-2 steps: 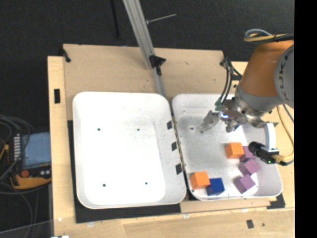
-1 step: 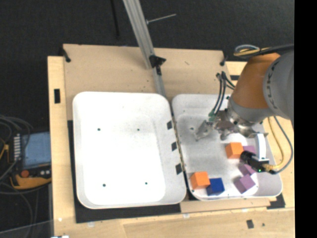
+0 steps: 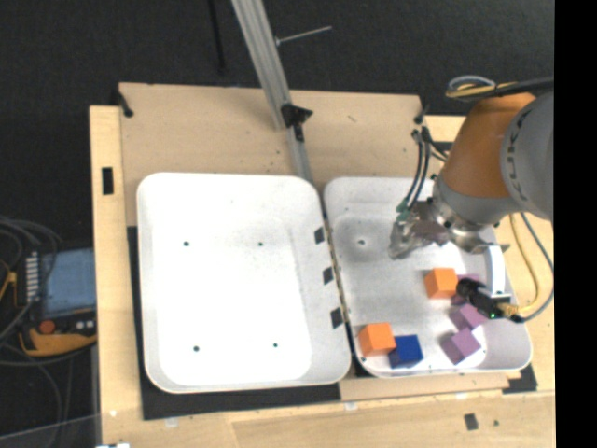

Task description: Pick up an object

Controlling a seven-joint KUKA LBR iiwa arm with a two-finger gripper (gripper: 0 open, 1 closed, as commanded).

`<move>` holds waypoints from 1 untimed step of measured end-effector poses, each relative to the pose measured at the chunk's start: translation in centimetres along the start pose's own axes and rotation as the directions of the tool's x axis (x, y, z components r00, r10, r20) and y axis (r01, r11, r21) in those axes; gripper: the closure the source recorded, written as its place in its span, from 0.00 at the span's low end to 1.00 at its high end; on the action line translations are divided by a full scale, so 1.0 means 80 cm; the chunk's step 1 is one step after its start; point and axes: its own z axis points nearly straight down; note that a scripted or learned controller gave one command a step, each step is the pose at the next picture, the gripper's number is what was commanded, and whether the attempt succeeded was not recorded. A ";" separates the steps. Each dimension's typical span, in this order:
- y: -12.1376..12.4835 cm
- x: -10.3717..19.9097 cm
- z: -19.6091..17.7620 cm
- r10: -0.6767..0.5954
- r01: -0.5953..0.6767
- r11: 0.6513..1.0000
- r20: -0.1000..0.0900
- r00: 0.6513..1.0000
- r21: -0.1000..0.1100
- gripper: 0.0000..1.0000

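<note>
My gripper point(image 3: 404, 242) hangs over the middle of the right bin point(image 3: 359, 203), pointing down at its bare white floor. I see nothing between its fingers. Several small blocks lie in the near part of that bin: an orange cube point(image 3: 440, 283) just right of and nearer than the gripper, another orange block point(image 3: 377, 338) by the near left corner, a blue block point(image 3: 406, 351) touching it, and two purple blocks point(image 3: 461, 344) point(image 3: 465, 316) at the near right.
The left bin point(image 3: 229, 278) sits beside the right one, with black clips along the shared edge. A slanted metal pole point(image 3: 266, 59) rises behind the bins. Cables and a blue box point(image 3: 67, 283) lie off the bench at the left.
</note>
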 end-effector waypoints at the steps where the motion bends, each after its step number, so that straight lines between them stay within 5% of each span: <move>1: 0.000 0.005 -0.056 -0.013 0.013 1.000 0.001 1.000 -0.002 1.00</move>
